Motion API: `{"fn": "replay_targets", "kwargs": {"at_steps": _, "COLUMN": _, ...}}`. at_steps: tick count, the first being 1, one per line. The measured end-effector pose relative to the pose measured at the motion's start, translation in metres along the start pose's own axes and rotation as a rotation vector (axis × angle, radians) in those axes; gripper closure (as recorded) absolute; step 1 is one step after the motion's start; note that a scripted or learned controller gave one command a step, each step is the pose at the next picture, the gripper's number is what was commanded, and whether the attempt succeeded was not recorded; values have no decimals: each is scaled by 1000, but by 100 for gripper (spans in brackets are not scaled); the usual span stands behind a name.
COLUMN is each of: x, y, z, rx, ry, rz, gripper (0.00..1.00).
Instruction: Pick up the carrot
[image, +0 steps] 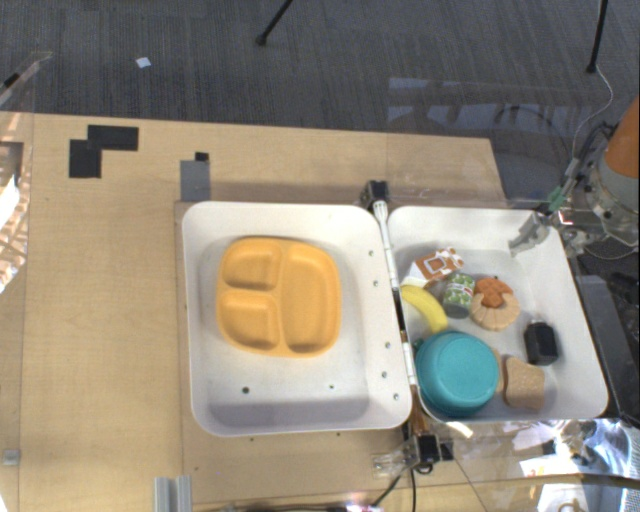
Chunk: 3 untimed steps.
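The carrot (492, 292) appears as a small orange piece in the right bin (560, 270), resting on the top edge of a round tan biscuit-like item (497, 313). The gripper (528, 235) hangs over the bin's back right corner, up and to the right of the carrot and well apart from it. Nothing shows in its grasp. The grey arm with its orange band (625, 150) enters from the right edge.
The right bin also holds a banana (424, 307), a green can (459, 291), an orange-and-white packet (440, 264), a teal bowl (457, 374), a black item (541, 342) and a tan block (523, 381). An orange divided plate (279, 296) lies in the left bin (200, 400).
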<state>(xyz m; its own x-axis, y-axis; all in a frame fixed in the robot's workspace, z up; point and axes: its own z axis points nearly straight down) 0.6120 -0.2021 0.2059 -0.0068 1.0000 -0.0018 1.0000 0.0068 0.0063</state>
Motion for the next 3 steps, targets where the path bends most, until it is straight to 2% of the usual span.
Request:
{"fn": "replay_targets", "kwargs": {"at_steps": 1, "x": -2, "y": -41, "z": 109, "rx": -4, "ry": 0, "rz": -89, "gripper": 0}}
{"fn": "replay_targets", "kwargs": {"at_steps": 2, "x": 53, "y": -77, "z": 116, "rx": -6, "ry": -1, "rz": -129, "gripper": 0}}
{"fn": "replay_targets", "kwargs": {"at_steps": 3, "x": 5, "y": -40, "z": 118, "rx": -4, "ry": -2, "rz": -15, "gripper": 0}}
